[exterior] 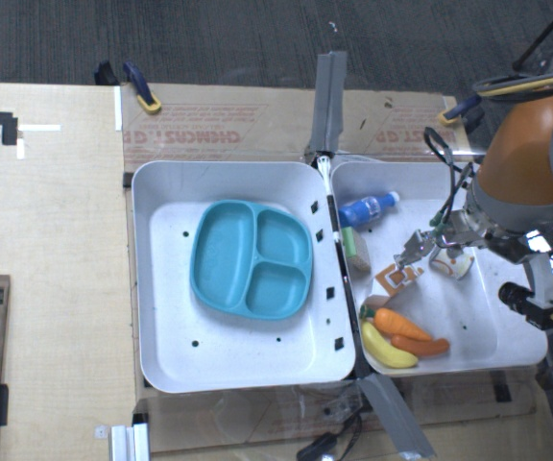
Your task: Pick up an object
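Carrot (409, 327) and banana (388, 349) are lying at six o'clock in the right bin (507, 353), not yet lifted; the gripper (417, 250) is hovering above them, jaws apart, holding nothing.

Candidate objects are all sitting in the right bin (468, 358), right half of frame. Blue plastic bottle (367, 208) is lying on its side at the bin's upper left, cap pointing right. Orange carrot (408, 328) is lying at the lower left corner, touching the yellow banana (388, 350) just below it. A small orange-and-white piece (395, 279) is sitting mid-bin, above the carrot. A pale rounded item (452, 263) is resting further right.
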Controlling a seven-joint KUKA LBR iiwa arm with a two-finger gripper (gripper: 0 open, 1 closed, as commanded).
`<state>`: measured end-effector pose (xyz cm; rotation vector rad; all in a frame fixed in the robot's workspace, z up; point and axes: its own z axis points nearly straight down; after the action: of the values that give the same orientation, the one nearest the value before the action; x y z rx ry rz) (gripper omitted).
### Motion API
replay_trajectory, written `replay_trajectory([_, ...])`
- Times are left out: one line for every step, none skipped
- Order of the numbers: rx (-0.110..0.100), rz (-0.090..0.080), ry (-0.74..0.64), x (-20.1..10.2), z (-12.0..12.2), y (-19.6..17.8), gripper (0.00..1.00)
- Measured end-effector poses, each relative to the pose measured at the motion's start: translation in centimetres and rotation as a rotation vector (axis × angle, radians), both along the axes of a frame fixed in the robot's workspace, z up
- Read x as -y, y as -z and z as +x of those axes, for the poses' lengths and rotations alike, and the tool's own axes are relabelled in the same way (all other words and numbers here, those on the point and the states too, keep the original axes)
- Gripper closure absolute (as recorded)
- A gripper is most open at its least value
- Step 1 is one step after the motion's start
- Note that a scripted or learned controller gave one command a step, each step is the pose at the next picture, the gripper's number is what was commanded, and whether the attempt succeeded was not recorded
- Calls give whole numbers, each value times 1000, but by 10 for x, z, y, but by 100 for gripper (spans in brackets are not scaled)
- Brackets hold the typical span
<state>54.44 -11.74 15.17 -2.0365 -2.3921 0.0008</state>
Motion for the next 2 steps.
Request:
replay_trajectory([35,-7,-165,-16,-32,46,0])
replay_trajectory([46,-14,-157,-11,-28,32,100])
